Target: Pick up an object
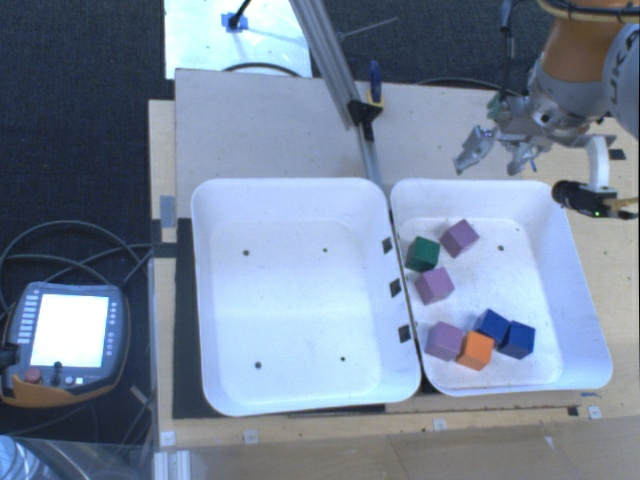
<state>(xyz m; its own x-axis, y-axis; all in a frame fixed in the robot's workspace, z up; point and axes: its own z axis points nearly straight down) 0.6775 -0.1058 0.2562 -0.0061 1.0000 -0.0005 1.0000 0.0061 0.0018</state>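
Observation:
Several cubes lie in the right bin point(575, 268): a green cube point(423, 253), a purple cube point(459, 236) beside it, another purple cube point(434, 285) below them, and a third purple cube point(444, 340) near the front. An orange cube point(476, 350) touches that third purple one, with two blue cubes point(505, 332) just to its right. My gripper point(496, 156) hangs above the bench just beyond the right bin's far rim, clear of all the cubes. Its fingers are spread open with nothing between them.
The left bin point(290, 190) sits against the right one, sharing a middle wall. A slanted metal pole point(330, 48) rises behind the bins. A teach pendant point(65, 343) lies off the bench at far left.

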